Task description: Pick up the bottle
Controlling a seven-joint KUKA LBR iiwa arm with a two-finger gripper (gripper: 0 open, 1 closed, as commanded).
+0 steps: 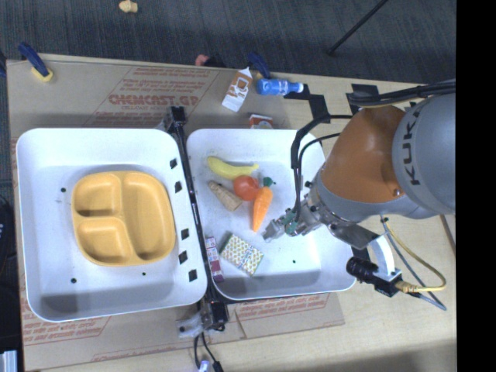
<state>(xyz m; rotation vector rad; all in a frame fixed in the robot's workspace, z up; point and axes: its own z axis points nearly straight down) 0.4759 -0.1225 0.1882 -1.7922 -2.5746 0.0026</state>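
The hand (pixel 277 229) hovers low in the right bin (pixel 310 277), grip impossible to judge. The bottle (pixel 279 87) lies on the counter (pixel 349 324) at twelve o'clock of that bin: probably light, slick, best pinched mid-body.

In the right bin (pixel 232 142) the banana (pixel 230 167), tomato (pixel 246 187), carrot (pixel 261 207) and a brown piece (pixel 225 196) crowd together near the middle, touching or nearly so. A patterned box (pixel 241 254) lies apart toward the near wall. Bare floor lies between the box and the carrot, and along the near right corner. The arm (pixel 372 165) overhangs the bin's right side. In the left bin (pixel 31 208), the yellow tray (pixel 124 215) fills the middle, leaving open margins around it.
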